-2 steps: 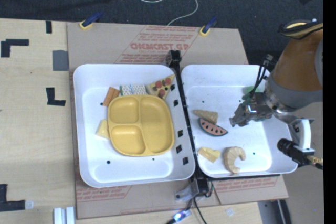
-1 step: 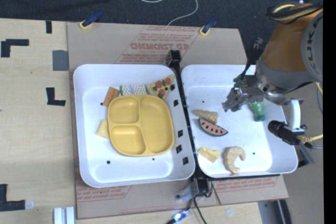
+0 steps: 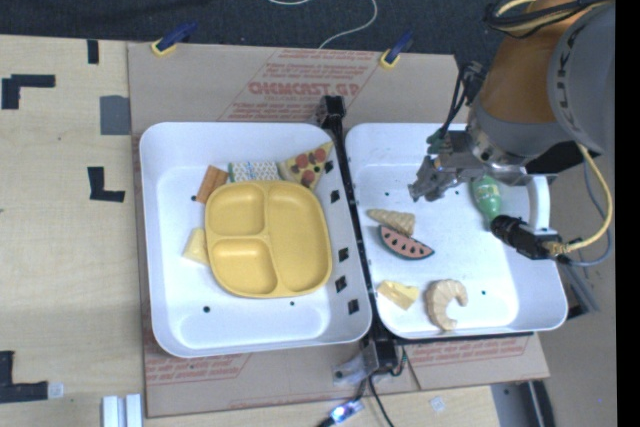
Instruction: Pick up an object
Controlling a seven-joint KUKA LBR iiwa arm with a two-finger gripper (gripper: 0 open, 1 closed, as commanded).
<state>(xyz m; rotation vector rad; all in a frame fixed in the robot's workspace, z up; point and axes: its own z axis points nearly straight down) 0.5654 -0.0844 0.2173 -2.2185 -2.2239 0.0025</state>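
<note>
Two white bins sit side by side; work in the right bin point(image 3: 520, 300). Your gripper point(image 3: 432, 183) hangs over its upper part; you cannot tell its finger spread. From the gripper, the watermelon slice point(image 3: 405, 243) lies below and slightly left, long axis running left-to-right; the cone-shaped piece point(image 3: 391, 219) lies nearer.

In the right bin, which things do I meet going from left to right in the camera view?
Cheese wedge → watermelon slice → croissant → green object. The cone-shaped piece is left out, since it overlaps the first two.
</note>
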